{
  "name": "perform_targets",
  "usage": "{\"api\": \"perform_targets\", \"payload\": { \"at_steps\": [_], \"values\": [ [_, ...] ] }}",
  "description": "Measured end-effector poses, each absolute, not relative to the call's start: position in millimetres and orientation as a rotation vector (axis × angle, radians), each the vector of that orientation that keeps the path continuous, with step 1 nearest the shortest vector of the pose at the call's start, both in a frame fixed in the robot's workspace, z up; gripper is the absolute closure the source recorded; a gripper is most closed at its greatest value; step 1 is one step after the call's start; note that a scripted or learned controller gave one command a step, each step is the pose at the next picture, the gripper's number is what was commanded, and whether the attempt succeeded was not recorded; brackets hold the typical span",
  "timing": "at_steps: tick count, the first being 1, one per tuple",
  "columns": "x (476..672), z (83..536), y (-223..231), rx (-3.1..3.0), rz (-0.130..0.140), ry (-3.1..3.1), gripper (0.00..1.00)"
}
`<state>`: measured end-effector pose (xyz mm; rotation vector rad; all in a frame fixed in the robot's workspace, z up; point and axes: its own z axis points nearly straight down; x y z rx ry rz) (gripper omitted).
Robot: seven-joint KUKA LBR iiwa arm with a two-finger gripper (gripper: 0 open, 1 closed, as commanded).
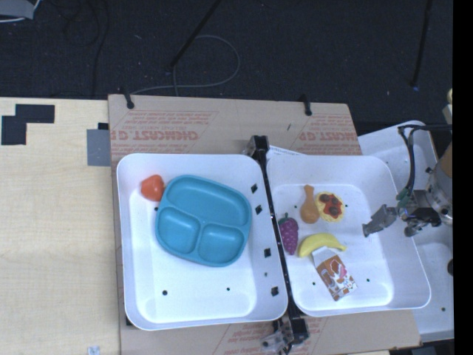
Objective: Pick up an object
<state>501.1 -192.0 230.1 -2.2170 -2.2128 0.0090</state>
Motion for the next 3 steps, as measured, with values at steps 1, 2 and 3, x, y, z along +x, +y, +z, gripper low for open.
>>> {"api": "perform_targets", "payload": {
  "at_steps": [1, 2, 3],
  "values": [
    [503.1, 234, -192, -2.221, 0.001, -2.22, 0.0],
    [495.2, 180, -184, -2.215, 0.005, -2.216, 0.0],
    [501.4, 123, -176, -2.224, -0.002, -2.219, 0.0]
  ]
}}
